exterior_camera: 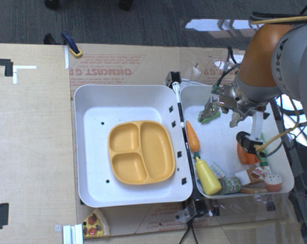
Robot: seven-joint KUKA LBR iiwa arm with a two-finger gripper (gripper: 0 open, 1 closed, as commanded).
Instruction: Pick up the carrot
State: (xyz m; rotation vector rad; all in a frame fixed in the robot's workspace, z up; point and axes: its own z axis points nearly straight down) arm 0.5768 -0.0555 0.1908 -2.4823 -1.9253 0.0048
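Over the right bin (288, 159) the arm (275, 60) comes in from the upper right, its orange band bulking large above the wrist, and the wrist points down and leftward so that the gripper (224, 113) hangs above the bin's upper part. Cables and brackets crowd the gripper, and whether it is open or closed cannot be told from this slant; nothing is seen held in it. A small green item (209, 116) lies just beside the tool on the bin floor. The carrot (193, 136) lies against the right bin's left wall, orange, long axis running roughly top to bottom, apart from the gripper and below-left of it. Just below the carrot sits a yellow bottle (206, 177), its tip near the carrot's lower end. Toward the bin's lower right corner are an orange-red item (246, 154) and a cluster of small toy foods (260, 179). The left bin (87, 136) bears a yellow divided plate (141, 151) near its middle.
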